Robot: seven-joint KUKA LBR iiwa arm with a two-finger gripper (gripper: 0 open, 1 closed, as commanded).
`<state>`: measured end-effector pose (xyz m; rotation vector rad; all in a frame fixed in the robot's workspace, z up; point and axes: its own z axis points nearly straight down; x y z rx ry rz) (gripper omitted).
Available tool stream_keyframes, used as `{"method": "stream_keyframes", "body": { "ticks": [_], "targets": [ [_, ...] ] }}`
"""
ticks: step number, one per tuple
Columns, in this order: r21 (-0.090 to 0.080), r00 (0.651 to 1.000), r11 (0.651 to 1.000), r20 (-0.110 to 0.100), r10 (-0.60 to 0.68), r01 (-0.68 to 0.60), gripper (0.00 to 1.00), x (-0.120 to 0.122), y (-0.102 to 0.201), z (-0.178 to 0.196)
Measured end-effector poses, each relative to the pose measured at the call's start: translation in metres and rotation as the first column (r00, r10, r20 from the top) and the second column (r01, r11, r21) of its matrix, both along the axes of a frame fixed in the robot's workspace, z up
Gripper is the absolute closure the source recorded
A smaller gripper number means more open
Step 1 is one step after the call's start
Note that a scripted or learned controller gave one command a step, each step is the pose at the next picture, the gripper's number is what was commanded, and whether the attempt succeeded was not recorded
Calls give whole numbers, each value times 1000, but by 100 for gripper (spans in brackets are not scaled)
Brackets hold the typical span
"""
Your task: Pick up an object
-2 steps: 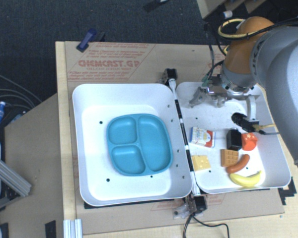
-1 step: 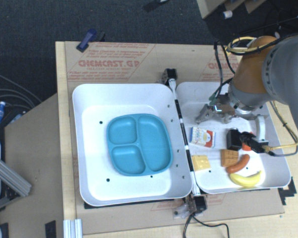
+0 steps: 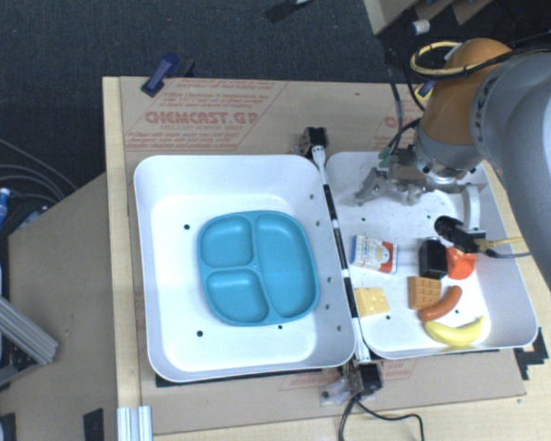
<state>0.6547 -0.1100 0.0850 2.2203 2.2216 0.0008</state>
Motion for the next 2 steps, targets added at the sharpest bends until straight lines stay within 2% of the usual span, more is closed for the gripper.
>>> {"method": "stream_keyframes", "body": {
  "ticks": [1,2],
  "targets": [
    [1,1000,1000,-3,-2,2,0,-99,-10,-1],
    [0,1000,1000,0,-1,1,0,-55,-18,0]
  ]
}}
